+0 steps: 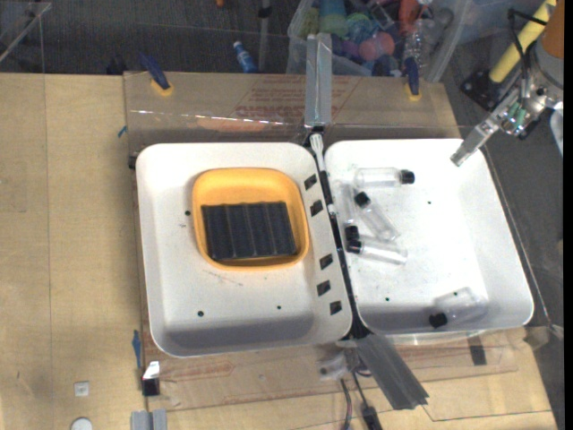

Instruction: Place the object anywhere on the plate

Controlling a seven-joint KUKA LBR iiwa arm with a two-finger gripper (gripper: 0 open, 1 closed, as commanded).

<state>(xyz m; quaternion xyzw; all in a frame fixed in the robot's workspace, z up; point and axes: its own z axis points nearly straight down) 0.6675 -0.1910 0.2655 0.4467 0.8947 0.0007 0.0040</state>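
Note:
An orange plate [242, 180] sits in the left bin [170, 240], and a black ribbed rectangular object [249, 231] lies flat in its middle. Several clear vials with black caps lie in the right bin [466, 240]: one near the back [383, 178], one slanted below it [374, 215], one by the divider [374, 251], and one at the front right corner [455, 307]. My gripper [462, 156] hangs over the right bin's back right corner, slanting down from the wrist at the upper right. It is well apart from the vials and far from the plate, and nothing shows in it.
A black-tabbed divider [324, 240] runs between the two bins. A clear panel [269, 106] and an upright metal post [316, 79] stand behind them. A box of colourful toys [376, 12] sits beyond the bench.

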